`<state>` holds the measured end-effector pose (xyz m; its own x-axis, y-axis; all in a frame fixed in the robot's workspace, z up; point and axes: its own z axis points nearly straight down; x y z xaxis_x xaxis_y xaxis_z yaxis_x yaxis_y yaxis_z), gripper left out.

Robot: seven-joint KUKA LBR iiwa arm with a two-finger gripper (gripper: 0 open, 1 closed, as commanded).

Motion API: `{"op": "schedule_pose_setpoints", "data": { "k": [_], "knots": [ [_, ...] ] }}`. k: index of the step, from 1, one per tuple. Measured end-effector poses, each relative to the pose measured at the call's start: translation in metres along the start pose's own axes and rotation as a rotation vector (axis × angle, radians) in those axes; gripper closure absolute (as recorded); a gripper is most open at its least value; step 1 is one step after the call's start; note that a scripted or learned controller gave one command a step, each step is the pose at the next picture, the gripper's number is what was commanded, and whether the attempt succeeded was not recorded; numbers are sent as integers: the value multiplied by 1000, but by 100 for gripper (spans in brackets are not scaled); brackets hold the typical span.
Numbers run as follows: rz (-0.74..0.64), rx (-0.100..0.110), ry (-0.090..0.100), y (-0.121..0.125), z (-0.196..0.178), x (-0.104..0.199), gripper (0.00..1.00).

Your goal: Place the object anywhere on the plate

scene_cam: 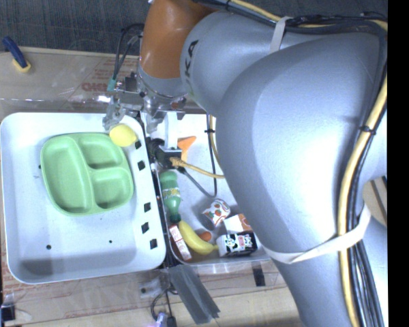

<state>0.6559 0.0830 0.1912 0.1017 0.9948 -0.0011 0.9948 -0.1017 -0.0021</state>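
Camera view is dominated by the arm (293,148), a broad grey body that covers most of the right half of the frame and narrows toward an orange band (165,36) near the top centre. Below that band the gripper (126,122) hangs over the upper right corner of the left bin (27,251).

That bin takes up the left half of the frame, and a green plate (75,176) with three compartments lies in its upper middle. A yellow lemon (123,135) sits right at the gripper's tip, at the plate's upper right corner, overlapping the rim there. The metal fingers seem to bracket it from above, but I cannot tell from this angle whether the jaws pinch it or stand spread around it.

The right bin (198,268) is mostly hidden under the arm; a strip of it shows in the centre and lower centre of the frame. In that strip, from top to bottom, are an orange piece (187,142), a green bottle (169,191) lying along the bin's left wall, a small white carton (217,213) with red marks, a banana (194,240), and a black-and-white carton (237,243) just right of the banana.

At the upper left of the frame a blue and yellow clamp (16,54) rests on the bench edge.
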Motion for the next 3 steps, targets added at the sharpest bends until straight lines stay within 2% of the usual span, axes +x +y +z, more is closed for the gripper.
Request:
{"op": "schedule_pose_setpoints", "data": {
  "k": [2, 3],
  "knots": [
    [0, 0, 0, 0, 0, 0, 0],
    [-159, -1, 0, -1, -33, 7, 0]
  ]
}}
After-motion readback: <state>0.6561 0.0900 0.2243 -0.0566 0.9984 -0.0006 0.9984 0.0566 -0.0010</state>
